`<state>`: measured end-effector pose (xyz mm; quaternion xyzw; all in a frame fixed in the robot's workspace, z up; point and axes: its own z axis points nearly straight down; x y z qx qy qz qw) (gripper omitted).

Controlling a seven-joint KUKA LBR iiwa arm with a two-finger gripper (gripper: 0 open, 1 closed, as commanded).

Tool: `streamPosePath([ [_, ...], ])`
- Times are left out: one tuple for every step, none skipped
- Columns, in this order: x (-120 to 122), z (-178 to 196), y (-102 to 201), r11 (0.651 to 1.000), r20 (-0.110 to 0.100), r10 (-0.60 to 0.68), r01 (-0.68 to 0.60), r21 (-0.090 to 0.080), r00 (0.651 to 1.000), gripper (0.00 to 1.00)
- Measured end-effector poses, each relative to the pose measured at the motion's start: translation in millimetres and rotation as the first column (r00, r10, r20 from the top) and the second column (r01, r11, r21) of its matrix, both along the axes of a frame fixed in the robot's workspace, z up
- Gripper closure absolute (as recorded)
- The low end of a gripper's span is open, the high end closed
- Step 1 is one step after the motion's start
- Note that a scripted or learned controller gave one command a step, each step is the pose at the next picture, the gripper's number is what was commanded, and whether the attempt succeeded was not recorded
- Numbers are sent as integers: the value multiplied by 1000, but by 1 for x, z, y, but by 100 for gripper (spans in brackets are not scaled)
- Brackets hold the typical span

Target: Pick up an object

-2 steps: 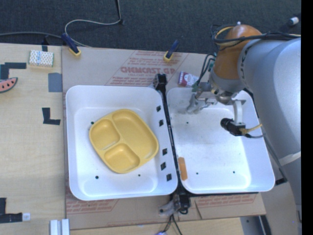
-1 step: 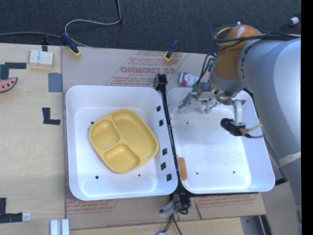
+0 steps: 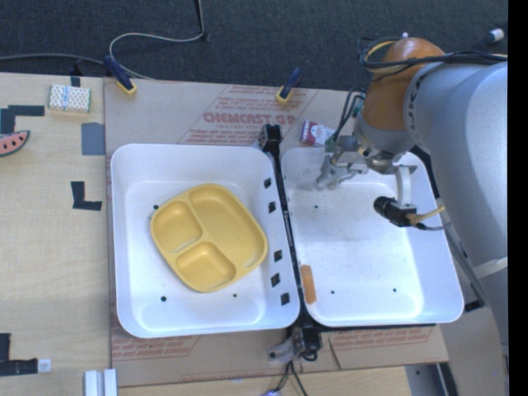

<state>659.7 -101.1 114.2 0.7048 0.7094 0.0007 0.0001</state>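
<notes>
Yellow divided plate [image 3: 209,236] lay in left bin [image 3: 132,304]. Gripper [image 3: 332,174] hovered over right bin [image 3: 388,299], grip state impossible to tell. Orange carrot [image 3: 308,283] lay at right bin's left edge.

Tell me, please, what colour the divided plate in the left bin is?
Yellow; the divided plate shows plainly in the camera view.
</notes>
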Motion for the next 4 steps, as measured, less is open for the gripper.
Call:
streamPosePath([
  [0, 0, 0, 1000, 0, 0, 0, 0, 1000, 0],
  [-125, -29, 7, 1000, -3, -7, 7, 0, 1000, 0],
  [-93, 71, 50, 1000, 1, -4, 4, 0, 1000, 0],
  [-16, 70, 37, 1000, -2, -5, 5, -2, 1000, 0],
])
